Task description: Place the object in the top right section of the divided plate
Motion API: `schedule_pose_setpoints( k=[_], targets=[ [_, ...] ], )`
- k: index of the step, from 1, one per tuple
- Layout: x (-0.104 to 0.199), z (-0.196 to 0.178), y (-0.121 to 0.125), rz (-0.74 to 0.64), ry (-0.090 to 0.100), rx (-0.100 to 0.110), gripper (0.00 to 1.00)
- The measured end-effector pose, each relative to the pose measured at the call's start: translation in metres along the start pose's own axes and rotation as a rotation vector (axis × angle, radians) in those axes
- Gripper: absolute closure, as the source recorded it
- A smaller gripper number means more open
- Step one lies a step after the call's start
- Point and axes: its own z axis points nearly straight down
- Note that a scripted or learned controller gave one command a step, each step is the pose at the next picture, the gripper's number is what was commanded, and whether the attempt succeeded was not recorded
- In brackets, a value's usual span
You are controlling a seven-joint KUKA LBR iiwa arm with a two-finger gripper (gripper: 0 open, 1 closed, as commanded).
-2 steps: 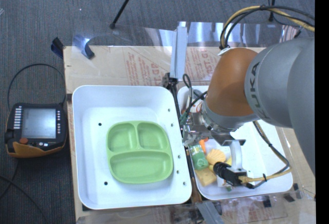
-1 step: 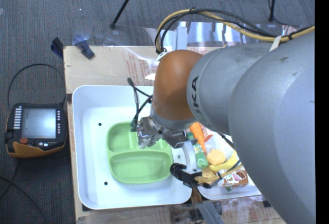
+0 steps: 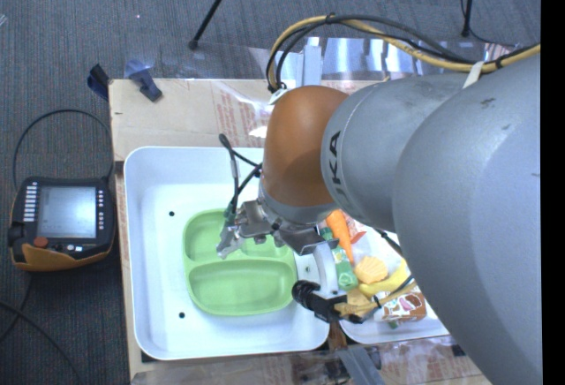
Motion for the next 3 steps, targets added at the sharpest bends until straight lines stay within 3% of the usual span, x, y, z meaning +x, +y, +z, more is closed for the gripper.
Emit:
schedule_pose_setpoints(
  k=[1,2,3],
  targets=[
    [-0.001,-0.006,0.0,0.003,-0.001,0.008,1.0],
    [-0.065,-0.018,-0.028,-0.068,0.001,-0.001,1.0],
    [-0.069,-0.018,-0.027,-0.428,0.001,-0.001,1.0]
  ],
)
